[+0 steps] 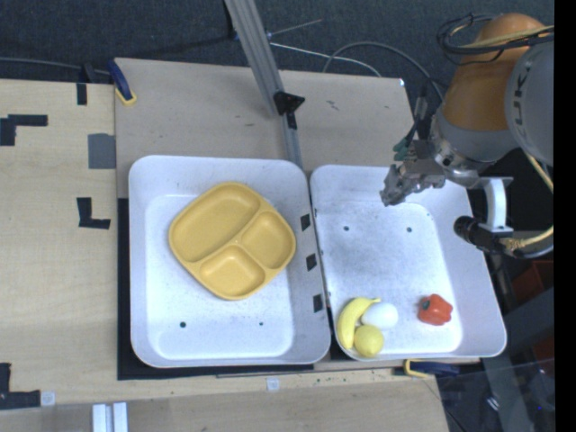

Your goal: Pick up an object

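Observation:
My gripper (393, 195) hangs over the far edge of the right bin (378, 241), pointing down, with nothing visible between its fingers. At the near edge of that bin lie a yellow banana (352, 316), a white egg-shaped object (381, 315) and a yellow lemon (368, 339), clustered together and touching. A small red pepper (435, 310) sits to their right, apart from them. All of these lie well in front of the gripper.
The left bin (153, 241) holds a yellow divided plate (231, 239) with three compartments. A grey metal post (261, 52) slants from the top down to the gap between the bins. Cables loop behind the right bin.

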Controlling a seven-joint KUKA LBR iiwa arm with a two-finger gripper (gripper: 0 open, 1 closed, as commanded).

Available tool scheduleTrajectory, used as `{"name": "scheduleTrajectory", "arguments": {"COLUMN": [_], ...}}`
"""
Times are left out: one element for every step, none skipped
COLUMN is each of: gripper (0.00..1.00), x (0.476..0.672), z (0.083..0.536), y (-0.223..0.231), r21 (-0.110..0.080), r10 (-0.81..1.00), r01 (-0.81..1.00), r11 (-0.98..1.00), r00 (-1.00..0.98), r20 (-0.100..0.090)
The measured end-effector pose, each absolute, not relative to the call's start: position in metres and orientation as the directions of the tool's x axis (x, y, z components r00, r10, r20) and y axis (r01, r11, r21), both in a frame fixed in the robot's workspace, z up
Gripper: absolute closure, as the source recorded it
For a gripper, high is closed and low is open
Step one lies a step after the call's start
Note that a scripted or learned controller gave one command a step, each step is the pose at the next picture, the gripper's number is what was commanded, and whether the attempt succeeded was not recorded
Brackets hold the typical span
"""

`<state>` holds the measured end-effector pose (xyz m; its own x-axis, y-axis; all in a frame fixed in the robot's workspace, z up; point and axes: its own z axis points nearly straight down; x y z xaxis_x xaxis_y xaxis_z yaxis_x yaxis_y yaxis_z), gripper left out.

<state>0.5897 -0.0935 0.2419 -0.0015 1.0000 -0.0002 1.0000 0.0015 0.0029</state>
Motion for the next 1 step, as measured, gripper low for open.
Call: {"name": "scheduleTrajectory", "arguments": {"gripper": [1.0], "x": [0.5741], "z": [0.2317], "y": [-0.0344], "r21": [-0.002], "r10": [1.0], "r01": [1.0], "r11": [0.006], "r00": [-0.006], "r20": [0.001]}}
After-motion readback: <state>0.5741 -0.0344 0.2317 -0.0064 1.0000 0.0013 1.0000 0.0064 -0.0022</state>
